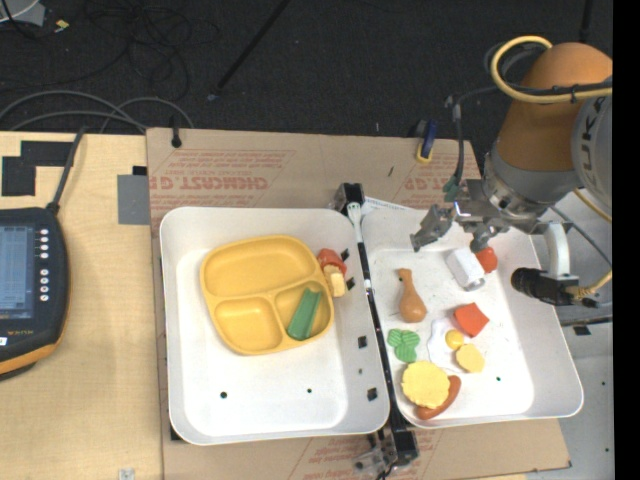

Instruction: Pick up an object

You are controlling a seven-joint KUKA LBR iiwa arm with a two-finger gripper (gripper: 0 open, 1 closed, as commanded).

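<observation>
Yellow and round at the near edge of the right bin: a toy food piece with a red rim, then a green leaf, a small yellow bit and an orange-red block behind. Farther in, a brown drumstick, with a white cylinder and a small red piece to its right. Just above those two, the gripper, fingers spread apart, grasping nothing; in the left bin, a yellow divided plate bearing a green piece.

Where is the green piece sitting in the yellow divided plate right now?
The green piece lies in the lower right compartment of the yellow divided plate, in the left bin of the camera view.
</observation>
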